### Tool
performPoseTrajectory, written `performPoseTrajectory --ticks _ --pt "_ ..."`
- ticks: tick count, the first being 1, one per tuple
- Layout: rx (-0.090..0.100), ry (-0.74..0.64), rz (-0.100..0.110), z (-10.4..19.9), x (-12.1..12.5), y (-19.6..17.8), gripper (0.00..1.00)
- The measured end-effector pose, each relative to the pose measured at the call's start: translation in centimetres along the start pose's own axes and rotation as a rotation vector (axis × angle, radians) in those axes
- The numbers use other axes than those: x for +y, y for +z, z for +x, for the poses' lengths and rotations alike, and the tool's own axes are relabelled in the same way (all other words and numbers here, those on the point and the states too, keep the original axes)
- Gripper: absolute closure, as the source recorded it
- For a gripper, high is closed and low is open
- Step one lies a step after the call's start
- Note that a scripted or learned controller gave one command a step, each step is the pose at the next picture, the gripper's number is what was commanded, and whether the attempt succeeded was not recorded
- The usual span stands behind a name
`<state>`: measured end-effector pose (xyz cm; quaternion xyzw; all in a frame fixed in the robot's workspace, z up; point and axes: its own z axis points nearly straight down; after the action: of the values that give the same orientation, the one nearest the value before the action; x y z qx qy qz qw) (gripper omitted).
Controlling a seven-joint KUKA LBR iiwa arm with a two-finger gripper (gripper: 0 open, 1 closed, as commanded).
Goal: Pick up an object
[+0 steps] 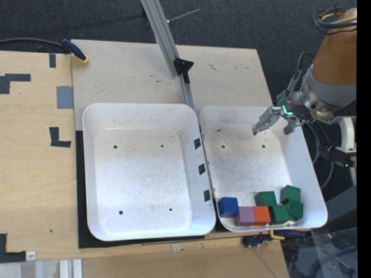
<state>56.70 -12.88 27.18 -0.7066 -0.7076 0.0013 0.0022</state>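
Camera view: the gripper (pixel 277 122), fingers spread apart and gripping nothing, is being held over the right bin (pixel 307 172). The block cluster (pixel 264 208), long axis running 3-to-9 o'clock, is being seen at the gripper's 6 o'clock, well apart.

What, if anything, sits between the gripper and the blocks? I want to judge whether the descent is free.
Nothing visible does. The gripper hangs over the far part of the right bin; the blocks cluster at its near edge, with bare bin floor between.

Robotics lab: plywood bench (pixel 133 68) w/ two white bins (pixel 139 117), tape marks, cables, alu rail (pixel 159 25).
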Motion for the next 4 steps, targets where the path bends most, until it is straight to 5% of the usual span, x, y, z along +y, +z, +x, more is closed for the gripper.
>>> performPoseTrajectory --ticks 1,4 --pt "-0.001 -0.001 -0.004 0.0 0.1 -0.2 0.00" --pt "-0.001 0.000 0.002 -0.5 -0.7 18.0 0.00"
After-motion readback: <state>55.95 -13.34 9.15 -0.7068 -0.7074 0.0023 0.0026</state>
